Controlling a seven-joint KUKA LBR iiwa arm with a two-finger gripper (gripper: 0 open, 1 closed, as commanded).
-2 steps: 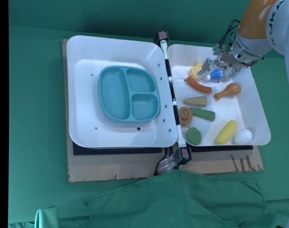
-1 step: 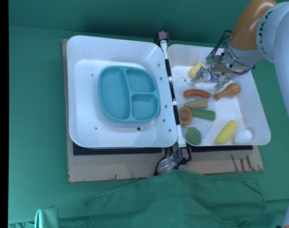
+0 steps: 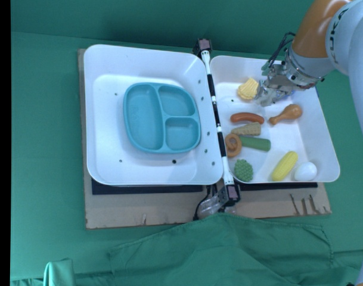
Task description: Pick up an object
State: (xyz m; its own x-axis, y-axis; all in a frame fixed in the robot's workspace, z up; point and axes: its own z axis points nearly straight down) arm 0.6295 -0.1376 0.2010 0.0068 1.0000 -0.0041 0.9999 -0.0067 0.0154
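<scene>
Yellow corn cob point(image 3: 284, 166) lies diagonally, tip toward upper right.

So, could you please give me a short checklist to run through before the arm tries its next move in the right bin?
1. Gripper over the right white bin: ok, it is near the bin's far side.
2. Nearest target: ok, the yellow ridged toy food piece lies just beside the gripper.
3. Something held in the gripper: cannot tell.
4. Neighbours crowding that target: ok, the red toy sausage and brown toy drumstick lie apart from it.
5. Blue three-compartment plate in the left white bin: ok, flat with nothing on it.
</scene>
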